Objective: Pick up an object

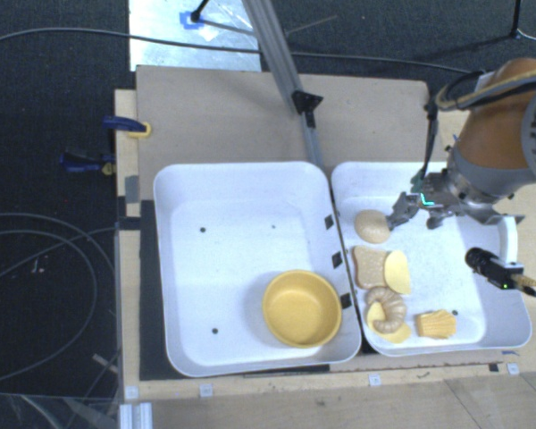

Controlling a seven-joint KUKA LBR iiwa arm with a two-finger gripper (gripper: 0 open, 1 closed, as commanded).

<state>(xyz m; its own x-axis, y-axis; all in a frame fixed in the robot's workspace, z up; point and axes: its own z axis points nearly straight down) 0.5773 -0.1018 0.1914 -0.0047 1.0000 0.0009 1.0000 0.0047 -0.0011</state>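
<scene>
My gripper (418, 214) hangs over the back of the right bin (500, 329), open, with nothing between its fingers. Its left finger (399, 212) is just right of a pale tan roll (371, 226). Below the roll lie a slice of toast (366, 265), a yellow oval chip (397, 273), a curled croissant (388, 311) and a ridged yellow piece (436, 324). A yellow bowl (301, 307) stands upright at the front of the left bin (188, 239).
A grey metal pole (281, 52) slants down from the top to the bins' shared back corner. A blue and yellow clamp (125, 128) grips the bench's left edge. Black cables lie on the dark floor to the left.
</scene>
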